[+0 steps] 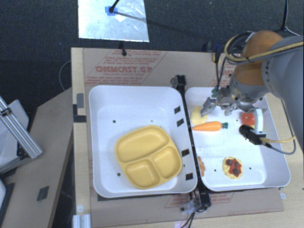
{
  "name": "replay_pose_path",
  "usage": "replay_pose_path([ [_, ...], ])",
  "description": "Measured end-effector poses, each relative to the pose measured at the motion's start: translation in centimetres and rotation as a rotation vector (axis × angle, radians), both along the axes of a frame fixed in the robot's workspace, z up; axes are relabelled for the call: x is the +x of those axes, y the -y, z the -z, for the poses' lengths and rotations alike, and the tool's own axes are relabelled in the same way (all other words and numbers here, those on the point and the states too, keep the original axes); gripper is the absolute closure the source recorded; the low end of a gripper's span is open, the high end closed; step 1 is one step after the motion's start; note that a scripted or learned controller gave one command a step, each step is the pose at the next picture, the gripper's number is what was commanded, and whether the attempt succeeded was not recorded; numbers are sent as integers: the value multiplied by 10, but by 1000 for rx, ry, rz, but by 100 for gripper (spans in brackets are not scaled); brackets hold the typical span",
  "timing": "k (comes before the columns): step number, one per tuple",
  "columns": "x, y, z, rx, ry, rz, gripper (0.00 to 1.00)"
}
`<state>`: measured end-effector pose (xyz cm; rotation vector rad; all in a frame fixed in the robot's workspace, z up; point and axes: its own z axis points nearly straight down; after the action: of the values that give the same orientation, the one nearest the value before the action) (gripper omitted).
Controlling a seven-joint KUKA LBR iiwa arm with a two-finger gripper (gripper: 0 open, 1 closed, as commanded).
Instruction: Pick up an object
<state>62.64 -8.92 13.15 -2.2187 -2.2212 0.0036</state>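
Arm (280, 65): smooth grey casing with a rounded orange band (259, 44) above the wrist. Yellow and dark cables (232, 46) loop beside the band at nine o'clock. Wrist carries a metal-grey gripper (207, 109) assembly with dark fittings.

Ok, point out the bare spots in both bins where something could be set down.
Left bin: bare floor behind the yellow tray and along its left. Right bin: bare between the small pizza and the carrot, and at its near right corner. The far end is crowded around the gripper.
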Motion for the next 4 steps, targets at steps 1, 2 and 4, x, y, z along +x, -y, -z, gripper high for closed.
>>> replay_pose_path([
  [1, 1, -1, 47, 2, 3, 0, 0],
  [2, 4, -2, 31, 4, 12, -1, 100],
  [4, -2, 3, -81, -1, 9, -3, 100],
])
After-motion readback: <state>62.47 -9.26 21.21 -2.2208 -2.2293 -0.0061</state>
